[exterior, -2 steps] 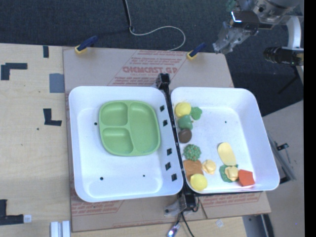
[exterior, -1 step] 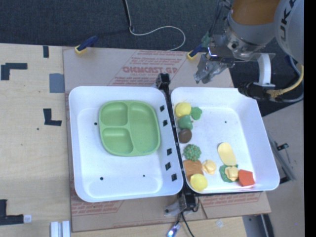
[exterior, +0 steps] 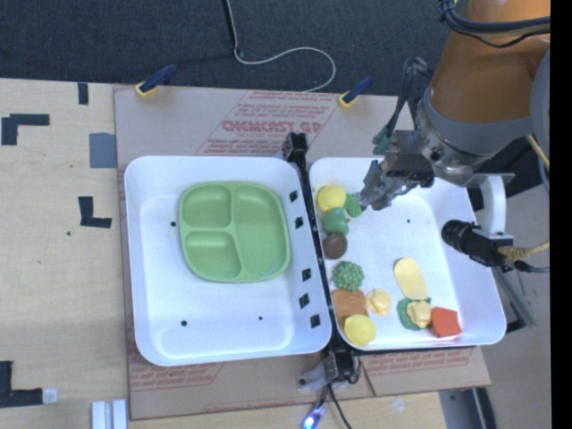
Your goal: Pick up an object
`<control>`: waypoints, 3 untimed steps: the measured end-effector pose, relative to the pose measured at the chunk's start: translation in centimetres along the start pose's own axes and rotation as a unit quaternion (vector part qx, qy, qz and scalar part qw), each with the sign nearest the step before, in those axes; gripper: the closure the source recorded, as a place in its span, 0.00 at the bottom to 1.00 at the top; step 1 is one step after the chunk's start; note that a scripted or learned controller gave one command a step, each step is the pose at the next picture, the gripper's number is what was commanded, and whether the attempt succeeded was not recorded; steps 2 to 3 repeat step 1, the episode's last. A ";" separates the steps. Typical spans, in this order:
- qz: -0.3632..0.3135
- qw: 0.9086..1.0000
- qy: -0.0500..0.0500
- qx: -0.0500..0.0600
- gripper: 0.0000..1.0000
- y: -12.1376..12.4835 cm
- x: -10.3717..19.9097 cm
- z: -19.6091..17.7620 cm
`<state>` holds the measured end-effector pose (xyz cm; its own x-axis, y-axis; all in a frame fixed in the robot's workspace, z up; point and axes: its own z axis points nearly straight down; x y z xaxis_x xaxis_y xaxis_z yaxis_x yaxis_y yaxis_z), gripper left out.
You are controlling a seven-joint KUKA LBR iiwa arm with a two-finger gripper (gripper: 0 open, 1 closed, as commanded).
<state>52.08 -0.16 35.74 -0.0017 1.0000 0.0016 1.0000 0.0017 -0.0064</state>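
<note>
My gripper (exterior: 377, 197) hangs over the upper left part of the right bin (exterior: 465, 213), open, with nothing between its fingers. Just left of it lie a yellow round toy (exterior: 331, 197) and a small green piece (exterior: 352, 207), which is close to the fingertips. Below those along the bin's left side are a green ball (exterior: 335, 222), a brown ball (exterior: 335, 246), a broccoli-like toy (exterior: 348, 275), an orange block (exterior: 349, 304) and a yellow ball (exterior: 359, 330).
A pale yellow oval (exterior: 410, 278), a small yellow piece (exterior: 379, 302), a green-yellow toy (exterior: 414, 313) and a red block (exterior: 445, 322) lie at the right bin's front. The left bin (exterior: 152, 266) holds a green divided plate (exterior: 235, 231). A black divider (exterior: 308, 239) separates the bins.
</note>
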 end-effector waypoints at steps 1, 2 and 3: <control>-0.002 1.000 0.000 -0.002 1.00 -2.0 5.4 -0.9; -0.002 1.000 0.000 -0.002 1.00 -2.0 5.4 -0.9; -0.002 1.000 0.000 -0.002 1.00 -2.0 5.4 -0.9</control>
